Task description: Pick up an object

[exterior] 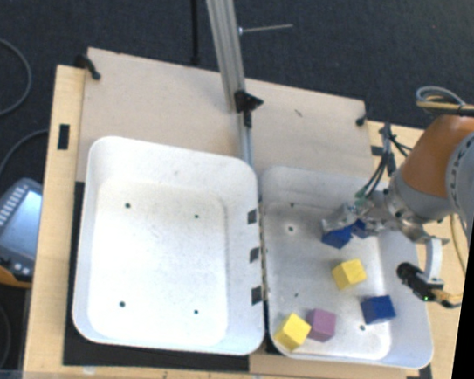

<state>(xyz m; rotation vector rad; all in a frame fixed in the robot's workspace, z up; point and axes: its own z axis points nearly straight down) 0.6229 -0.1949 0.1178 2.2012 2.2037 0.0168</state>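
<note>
Yellow cube [294, 331] lies far below the gripper [344, 226], which seems clamped on a blue block [337, 236]; next comes lifting.

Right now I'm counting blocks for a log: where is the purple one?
The purple block lies in the right bin, near its front edge, right beside the yellow block at the front left corner.
</note>
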